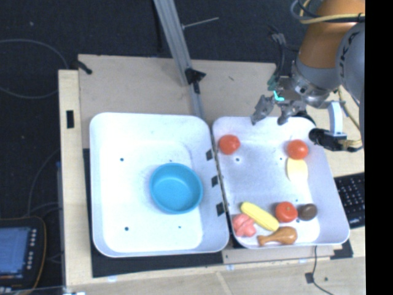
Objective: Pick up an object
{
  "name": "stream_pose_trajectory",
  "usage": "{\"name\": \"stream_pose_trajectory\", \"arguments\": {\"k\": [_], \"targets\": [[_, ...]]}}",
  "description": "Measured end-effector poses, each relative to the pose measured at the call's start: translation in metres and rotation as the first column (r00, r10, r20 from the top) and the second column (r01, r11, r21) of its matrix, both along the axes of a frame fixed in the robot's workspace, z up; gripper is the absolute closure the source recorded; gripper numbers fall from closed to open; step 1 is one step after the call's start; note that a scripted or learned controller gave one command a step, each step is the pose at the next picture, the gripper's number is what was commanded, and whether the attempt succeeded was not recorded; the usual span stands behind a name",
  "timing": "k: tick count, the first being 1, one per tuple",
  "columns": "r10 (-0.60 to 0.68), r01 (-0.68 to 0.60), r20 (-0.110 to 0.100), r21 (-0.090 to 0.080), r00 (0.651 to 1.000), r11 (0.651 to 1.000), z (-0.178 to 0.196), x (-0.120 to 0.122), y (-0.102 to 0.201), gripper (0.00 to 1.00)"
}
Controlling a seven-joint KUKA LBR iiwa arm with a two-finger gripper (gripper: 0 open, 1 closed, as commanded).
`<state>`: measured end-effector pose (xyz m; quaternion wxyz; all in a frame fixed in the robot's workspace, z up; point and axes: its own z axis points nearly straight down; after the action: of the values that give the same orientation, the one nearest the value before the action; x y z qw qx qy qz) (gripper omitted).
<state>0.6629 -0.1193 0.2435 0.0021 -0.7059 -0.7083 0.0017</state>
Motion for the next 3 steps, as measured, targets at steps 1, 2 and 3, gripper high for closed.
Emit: {"name": "stream_pose_trajectory", "arguments": {"k": [1, 2, 3], "targets": [[0.001, -0.001, 0.009, -0.001, 1.000, 1.000, 0.005, 0.002, 0.000, 0.00], [-0.006, 0.006, 0.003, -0.004, 1.000, 1.000, -0.058, 0.000, -0.004, 0.00], [-0.002, 0.002, 0.001, -0.003, 1.000, 1.000, -0.101, 0.001, -0.001, 0.00]]}}
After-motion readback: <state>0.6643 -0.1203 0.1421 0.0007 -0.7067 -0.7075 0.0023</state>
